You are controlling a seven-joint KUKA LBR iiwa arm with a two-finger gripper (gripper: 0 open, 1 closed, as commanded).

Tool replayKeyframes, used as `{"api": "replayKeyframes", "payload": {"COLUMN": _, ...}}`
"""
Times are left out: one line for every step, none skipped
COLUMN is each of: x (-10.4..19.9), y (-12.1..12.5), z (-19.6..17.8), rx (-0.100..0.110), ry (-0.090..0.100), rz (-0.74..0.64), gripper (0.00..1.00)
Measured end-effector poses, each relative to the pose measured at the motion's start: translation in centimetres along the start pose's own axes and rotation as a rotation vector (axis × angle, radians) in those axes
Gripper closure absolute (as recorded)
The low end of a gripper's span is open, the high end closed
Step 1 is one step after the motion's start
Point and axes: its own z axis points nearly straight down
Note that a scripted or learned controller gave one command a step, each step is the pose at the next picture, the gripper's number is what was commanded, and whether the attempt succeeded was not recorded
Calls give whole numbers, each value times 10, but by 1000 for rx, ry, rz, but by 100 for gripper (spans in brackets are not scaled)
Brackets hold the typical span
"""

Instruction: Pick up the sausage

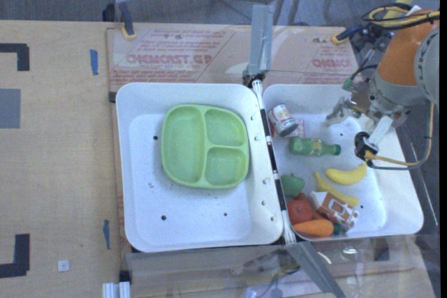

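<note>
Camera view:
- The green bottle (314, 146) lies on its side near the middle of the right bin (405, 216); every place below is given from it.
- The gripper (353, 125) hangs just up and to the right of the bottle, over bare bin floor. Its two fingers (335, 113) are spread wide with nothing between them.
- The grey arm with its orange band (401, 63) rises further up and to the right of the bottle, with cables looped around the wrist.
- A small can (283, 120) lies just up and to the left of the bottle.
- A banana (347, 174) lies just below and to the right of the bottle.
- A green pepper (292, 185) sits below the bottle, slightly to the left.
- Further below the bottle are a tomato (300, 210) and a carrot (316, 227), touching each other.
- The sausage: I cannot pick it out with certainty. A brown-and-white piece (336, 209) lies in the clutter below the bottle, just beside the tomato, and its kind is unclear.
- Well to the left of the bottle, a green divided plate (204, 146) sits in the left bin (140, 220).
</note>
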Motion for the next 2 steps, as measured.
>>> {"api": "replayKeyframes", "payload": {"x": -21, "y": -26, "z": -3, "rx": -6, "ry": 17, "rz": 322, "gripper": 0}}
{"api": "replayKeyframes", "payload": {"x": -3, "y": -54, "z": -1, "rx": -2, "ry": 0, "rz": 916, "gripper": 0}}
